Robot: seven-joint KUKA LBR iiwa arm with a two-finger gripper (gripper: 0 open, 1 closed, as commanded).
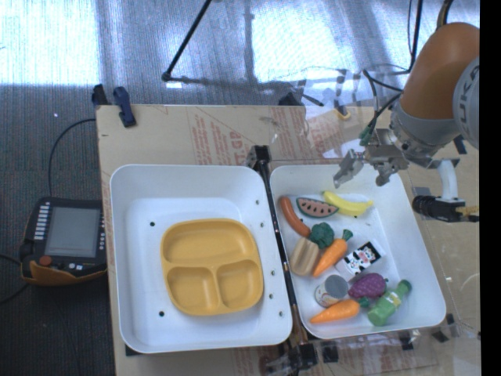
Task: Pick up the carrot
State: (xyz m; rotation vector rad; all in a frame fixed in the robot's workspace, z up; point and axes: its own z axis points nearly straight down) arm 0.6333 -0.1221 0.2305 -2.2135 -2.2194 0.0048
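Observation:
Two carrots lie in the right bin (423,257). One carrot (332,254) with a green top sits tilted in the middle of the bin, beside the broccoli (322,233). The other carrot (335,312) lies near the bin's front edge. My gripper (364,171) hangs open above the bin's back edge, well apart from both carrots, with nothing between its fingers. A banana (348,204) lies just below it.
The right bin also holds a sausage (293,215), a watermelon slice (317,207), a bread piece (304,256), a milk carton (362,258), a can (332,291), a purple grape bunch (367,285) and a green bottle (389,302). A yellow divided plate (211,265) sits in the left bin (133,210).

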